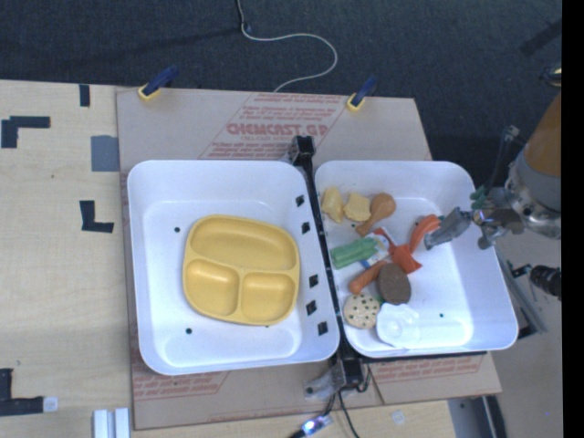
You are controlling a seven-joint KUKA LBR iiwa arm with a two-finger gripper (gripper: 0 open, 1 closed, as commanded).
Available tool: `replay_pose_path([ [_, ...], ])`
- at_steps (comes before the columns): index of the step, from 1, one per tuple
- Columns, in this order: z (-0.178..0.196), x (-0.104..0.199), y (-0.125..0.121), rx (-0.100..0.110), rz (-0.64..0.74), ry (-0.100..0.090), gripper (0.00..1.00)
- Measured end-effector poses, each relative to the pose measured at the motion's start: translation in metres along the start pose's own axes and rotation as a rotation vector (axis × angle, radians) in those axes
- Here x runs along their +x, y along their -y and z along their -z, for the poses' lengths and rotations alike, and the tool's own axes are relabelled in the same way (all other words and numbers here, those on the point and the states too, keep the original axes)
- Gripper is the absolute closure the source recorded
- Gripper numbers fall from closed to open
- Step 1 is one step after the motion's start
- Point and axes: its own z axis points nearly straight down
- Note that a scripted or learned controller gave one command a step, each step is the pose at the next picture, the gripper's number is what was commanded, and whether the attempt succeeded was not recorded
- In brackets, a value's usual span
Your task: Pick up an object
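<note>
Cardboard-topped bench, two shallow white bins point(146, 245). At frame right the grey two-finger gripper point(447, 228) hovers with jaws narrow and nothing between them, beside the curved orange plastic piece point(422, 232) in the right bin. Light, rigid, probably slick; best pinched across its narrow middle.
</note>
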Motion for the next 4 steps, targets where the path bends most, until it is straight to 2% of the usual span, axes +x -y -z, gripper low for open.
replay_pose_path([
  [1,0.007,0.000,-0.003,-0.012,0.003,0.003,0.00],
  [2,-0.054,-0.007,-0.001,-0.008,0.003,0.002,0.00],
  [3,-0.116,0.001,-0.005,-0.006,0.004,0.001,0.00],
  [4,-0.149,0.001,-0.007,-0.015,0.003,0.004,0.00],
])
